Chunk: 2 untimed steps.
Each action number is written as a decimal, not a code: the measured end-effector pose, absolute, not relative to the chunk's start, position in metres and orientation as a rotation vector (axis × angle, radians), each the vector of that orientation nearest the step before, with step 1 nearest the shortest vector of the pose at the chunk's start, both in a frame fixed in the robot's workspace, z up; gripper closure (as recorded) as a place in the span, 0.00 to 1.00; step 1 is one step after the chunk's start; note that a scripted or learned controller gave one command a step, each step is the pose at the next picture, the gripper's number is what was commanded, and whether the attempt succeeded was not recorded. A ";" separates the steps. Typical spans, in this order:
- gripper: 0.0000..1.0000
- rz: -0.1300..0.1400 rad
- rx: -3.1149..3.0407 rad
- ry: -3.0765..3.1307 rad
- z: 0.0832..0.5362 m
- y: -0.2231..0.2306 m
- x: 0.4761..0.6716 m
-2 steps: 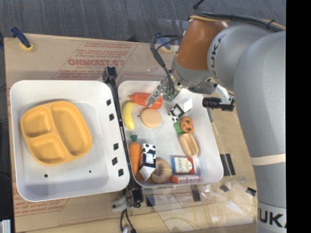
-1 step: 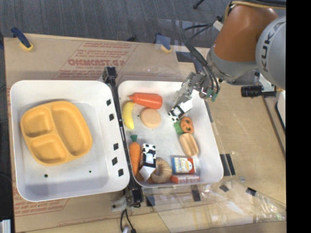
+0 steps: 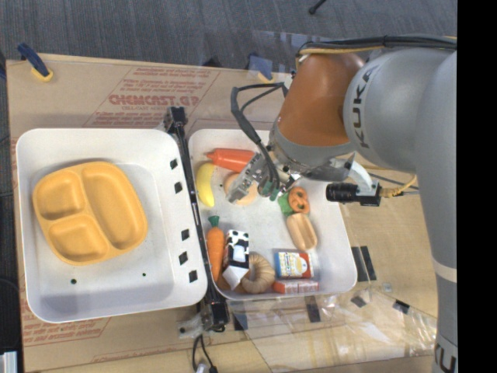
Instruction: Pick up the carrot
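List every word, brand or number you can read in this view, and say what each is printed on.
"KUKA" on the grey arm, only partly in view.
"CHEMCAST GP" in red on the brown sheet under the bins; the smaller red lines around it are too blurred to read.
The small carton in the right bin carries print too small to read.
The black-and-white box shows a pattern, no legible words.

you are looking at a robotics lab bench: a grey kuka arm [image 3: 388, 99] is reaching over two white bins [image 3: 46, 301] that are sitting side by side on brown protective sheeting [image 3: 147, 92] printed with a maker's name. blue clamps [image 3: 35, 62] are pinning the sheet's corners, cables [image 3: 248, 119] are trailing from the wrist, and grey carpet [image 3: 155, 14] is running behind the bench.
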<state>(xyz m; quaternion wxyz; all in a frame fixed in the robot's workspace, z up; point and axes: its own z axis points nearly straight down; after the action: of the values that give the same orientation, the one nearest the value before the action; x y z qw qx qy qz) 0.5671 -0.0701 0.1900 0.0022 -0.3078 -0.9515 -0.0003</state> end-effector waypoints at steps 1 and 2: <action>1.00 -0.002 -1.301 -2.862 0.215 -0.025 0.614; 1.00 0.001 -1.479 -2.768 0.191 0.030 0.593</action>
<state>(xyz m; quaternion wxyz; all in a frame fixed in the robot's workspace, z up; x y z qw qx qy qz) 0.5935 0.0301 0.1914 0.0014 -0.4712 -0.8820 0.0003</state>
